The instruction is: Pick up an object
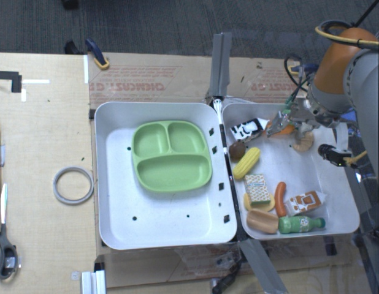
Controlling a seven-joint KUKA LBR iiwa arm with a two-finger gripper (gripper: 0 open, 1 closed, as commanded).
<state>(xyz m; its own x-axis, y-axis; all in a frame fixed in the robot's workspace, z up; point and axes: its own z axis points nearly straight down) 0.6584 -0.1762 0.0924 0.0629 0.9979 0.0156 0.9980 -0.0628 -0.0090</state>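
My gripper (280, 125) hangs low over the back of the right bin (343, 195), with the arm coming in from the upper right. A small orange piece (287, 129) lies right at its tip; whether it is gripped is unclear. A black-and-white item (248, 128) sits just left of the gripper and a beige lump (304, 143) just to its right. Further forward lie a corn cob (246, 162), a brown ball (237, 149), a patterned block (257, 188), an orange sausage (279, 199), an orange-white carton (303, 201), a bun (262, 221) and a green bottle (302, 224).
The left bin (116, 213) holds a green divided plate (172, 155). On the bench to the left lie a tape ring (73, 184) and scissors (4, 250). A blue clamp (97, 54) sits at the back. A grey divider (220, 72) rises between the bins.
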